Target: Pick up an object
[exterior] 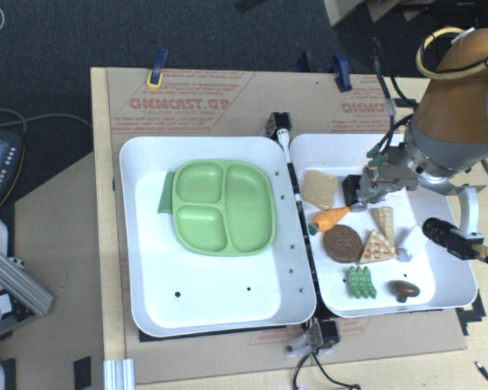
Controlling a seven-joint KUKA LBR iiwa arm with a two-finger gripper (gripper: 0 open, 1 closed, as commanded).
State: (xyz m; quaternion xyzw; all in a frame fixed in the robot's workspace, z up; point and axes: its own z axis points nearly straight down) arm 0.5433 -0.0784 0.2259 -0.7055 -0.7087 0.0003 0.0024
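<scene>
Over the right bin (464, 287) the end effector (364, 193) hangs low near the bin's upper middle, at the end of the grey arm (451, 96) with its orange band. Whether it is open or closed I cannot tell, and nothing can be seen held in it. Just to its left lies a pale beige slice of bread (320, 188). Just below and left of it lies a small carrot (331, 217), orange with a green tip. Below it a brown round cookie (342, 243) rests beside two tan waffle-patterned wedges (379, 238), which lie just below and right of the end effector. Further below sit a green ridged toy (361, 283) and a small brown lump (405, 289). Well to the left, in the other bin (138, 218), lies a green divided plate (224, 205). Both bins rest on the tabletop (114, 112).
</scene>
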